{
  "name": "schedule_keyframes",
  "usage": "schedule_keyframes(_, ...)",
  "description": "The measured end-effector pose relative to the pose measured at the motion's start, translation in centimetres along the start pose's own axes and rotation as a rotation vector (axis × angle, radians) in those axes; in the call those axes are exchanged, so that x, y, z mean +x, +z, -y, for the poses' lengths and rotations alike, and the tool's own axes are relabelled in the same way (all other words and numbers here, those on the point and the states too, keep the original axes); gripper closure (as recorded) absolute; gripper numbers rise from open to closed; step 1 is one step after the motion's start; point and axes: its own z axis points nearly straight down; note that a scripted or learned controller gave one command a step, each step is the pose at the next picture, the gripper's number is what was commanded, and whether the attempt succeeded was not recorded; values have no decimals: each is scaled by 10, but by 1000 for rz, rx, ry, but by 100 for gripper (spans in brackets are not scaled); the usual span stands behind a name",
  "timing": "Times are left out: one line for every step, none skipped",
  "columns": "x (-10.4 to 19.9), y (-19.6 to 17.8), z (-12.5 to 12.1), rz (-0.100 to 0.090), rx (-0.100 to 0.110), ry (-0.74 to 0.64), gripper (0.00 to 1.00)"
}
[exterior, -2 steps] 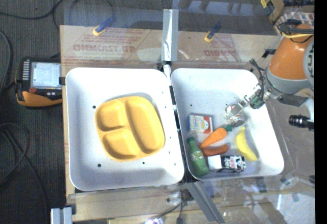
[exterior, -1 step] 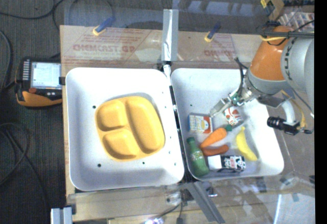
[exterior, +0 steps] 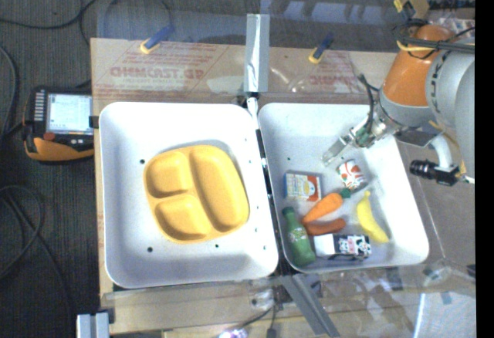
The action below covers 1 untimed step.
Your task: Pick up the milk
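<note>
The milk [exterior: 353, 245] is a small white carton with black cow patches. It lies on its side near the front wall of the right bin [exterior: 309, 124]. My gripper [exterior: 343, 146] hangs over the middle of that bin's far half, reaching in from the right. It is well behind the milk and just above a small red-and-white pack [exterior: 350, 173]. Nothing shows in its grasp.
Around the milk lie a banana [exterior: 372, 221], a carrot [exterior: 324, 207], a red sausage [exterior: 326, 226] and a green bottle [exterior: 297, 236]. A juice box [exterior: 302, 187] sits further back. The left bin [exterior: 123, 136] holds a yellow divided tray [exterior: 197, 191].
</note>
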Motion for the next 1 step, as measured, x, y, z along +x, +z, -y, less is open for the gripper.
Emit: schedule_keyframes(19,-3,75,-1,-5,-52,0)
